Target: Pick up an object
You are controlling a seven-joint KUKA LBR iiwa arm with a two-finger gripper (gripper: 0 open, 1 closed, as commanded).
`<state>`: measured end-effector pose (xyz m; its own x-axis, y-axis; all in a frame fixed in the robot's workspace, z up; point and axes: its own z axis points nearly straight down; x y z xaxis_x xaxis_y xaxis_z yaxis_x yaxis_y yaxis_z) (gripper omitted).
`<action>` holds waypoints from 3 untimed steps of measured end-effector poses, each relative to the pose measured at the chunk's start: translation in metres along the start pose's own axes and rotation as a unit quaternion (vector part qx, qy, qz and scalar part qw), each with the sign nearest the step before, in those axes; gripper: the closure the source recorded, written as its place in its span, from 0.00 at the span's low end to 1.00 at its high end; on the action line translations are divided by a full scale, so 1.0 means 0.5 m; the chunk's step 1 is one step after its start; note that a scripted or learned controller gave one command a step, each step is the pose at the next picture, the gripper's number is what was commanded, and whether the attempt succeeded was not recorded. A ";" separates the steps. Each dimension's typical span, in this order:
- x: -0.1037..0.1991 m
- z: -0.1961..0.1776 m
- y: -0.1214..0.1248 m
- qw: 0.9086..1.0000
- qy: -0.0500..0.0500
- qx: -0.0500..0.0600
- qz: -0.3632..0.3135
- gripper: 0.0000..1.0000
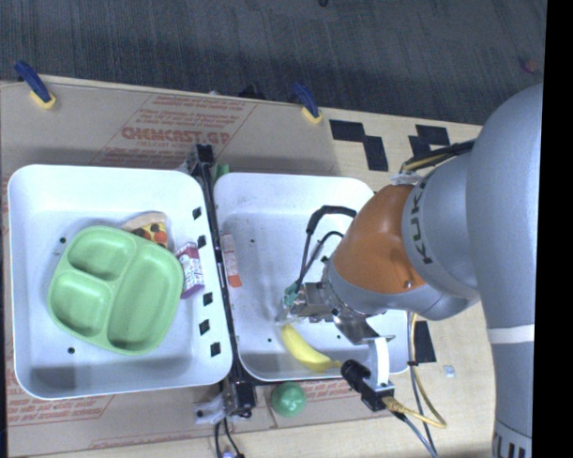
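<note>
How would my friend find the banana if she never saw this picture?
Look at the right white bin, the one the grey and orange arm reaches over. Go to its near edge, just below the arm's wrist, and there lies the banana. It is the one curved yellow thing in that bin; the green ball sits outside it.

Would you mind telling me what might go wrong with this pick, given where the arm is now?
The banana lies against the right bin's near wall, so a descent there may strike the rim or nudge the fruit instead of gripping it. Its curved, smooth skin may also slip. The gripper sits under the wrist, hidden from the camera, so a missed grasp would be hard to spot.
</note>
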<state>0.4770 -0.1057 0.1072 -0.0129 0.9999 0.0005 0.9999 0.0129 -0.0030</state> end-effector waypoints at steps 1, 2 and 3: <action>0.058 -0.170 0.001 1.000 0.000 -0.002 0.003 1.00; 0.058 -0.170 0.001 1.000 0.000 -0.002 0.003 0.00; -0.164 -0.007 -0.005 1.000 0.000 0.000 0.005 0.00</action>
<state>0.4754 -0.1875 0.1106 -0.0028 1.0000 -0.0001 1.0000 0.0028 -0.0033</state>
